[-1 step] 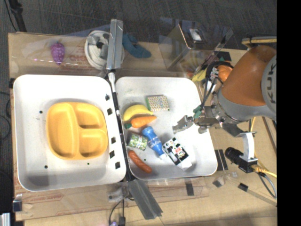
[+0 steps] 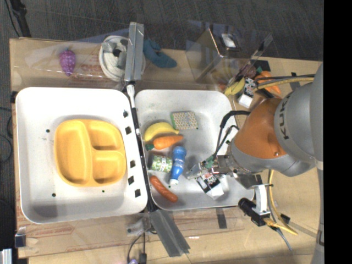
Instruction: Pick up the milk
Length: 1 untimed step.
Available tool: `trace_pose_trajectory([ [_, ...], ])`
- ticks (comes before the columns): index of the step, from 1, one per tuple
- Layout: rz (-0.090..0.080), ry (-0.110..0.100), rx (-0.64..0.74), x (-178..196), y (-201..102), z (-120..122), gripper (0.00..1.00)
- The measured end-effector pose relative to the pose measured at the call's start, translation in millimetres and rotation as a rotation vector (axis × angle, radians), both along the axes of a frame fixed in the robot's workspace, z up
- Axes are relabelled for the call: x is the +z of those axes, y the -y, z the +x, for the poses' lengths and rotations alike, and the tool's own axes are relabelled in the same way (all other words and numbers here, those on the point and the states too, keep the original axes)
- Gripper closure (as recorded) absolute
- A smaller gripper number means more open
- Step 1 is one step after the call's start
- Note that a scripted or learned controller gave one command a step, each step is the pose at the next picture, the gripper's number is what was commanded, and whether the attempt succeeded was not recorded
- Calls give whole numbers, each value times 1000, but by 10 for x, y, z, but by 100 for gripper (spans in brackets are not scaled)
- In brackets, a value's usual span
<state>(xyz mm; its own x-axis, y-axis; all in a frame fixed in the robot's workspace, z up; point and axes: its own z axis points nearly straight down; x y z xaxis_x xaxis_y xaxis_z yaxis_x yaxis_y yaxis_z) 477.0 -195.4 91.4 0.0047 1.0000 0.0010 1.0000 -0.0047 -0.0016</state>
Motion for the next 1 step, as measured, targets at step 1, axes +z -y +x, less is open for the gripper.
trace_pose_trajectory([
  [1,-1,1,6,108,-1,14,100],
])
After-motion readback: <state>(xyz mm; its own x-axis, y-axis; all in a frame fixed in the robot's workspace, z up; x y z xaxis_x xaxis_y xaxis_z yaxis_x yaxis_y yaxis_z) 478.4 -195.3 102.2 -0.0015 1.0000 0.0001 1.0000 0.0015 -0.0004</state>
